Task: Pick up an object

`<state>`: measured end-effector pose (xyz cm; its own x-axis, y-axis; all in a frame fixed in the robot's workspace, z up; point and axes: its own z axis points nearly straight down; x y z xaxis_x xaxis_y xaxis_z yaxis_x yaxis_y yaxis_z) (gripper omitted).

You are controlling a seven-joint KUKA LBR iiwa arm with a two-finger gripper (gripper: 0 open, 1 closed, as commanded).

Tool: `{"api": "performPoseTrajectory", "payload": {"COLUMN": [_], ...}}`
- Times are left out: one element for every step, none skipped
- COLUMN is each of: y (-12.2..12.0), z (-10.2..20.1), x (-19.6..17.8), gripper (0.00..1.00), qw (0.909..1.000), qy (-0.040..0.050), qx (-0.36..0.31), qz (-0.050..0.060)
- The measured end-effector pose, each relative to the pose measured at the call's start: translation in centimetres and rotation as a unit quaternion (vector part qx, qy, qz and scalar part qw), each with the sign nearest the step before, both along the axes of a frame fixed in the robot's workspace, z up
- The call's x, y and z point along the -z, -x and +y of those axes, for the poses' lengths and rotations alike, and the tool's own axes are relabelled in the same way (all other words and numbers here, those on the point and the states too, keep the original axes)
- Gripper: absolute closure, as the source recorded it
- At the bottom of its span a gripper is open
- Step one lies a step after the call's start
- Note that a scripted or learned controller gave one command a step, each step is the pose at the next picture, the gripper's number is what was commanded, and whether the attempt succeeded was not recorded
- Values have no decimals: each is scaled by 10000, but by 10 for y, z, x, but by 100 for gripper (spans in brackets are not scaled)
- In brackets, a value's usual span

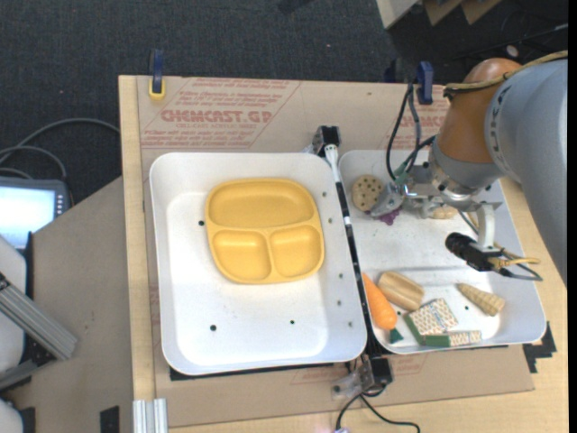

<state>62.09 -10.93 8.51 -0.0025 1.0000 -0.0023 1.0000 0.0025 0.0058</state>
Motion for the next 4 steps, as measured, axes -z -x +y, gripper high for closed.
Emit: {"api": "performPoseTrajectory", "payload": {"y": [-45,-10,-43,11], "z": [13,11,17,15], "x": [2,0,1,1], "gripper": [0,0,0,0], "qw": [10000,10000,10000,10000], "qy": [-6,-15,-13,-18], "qx": [13,19,15,20], "qz": [63,53,82,60]}}
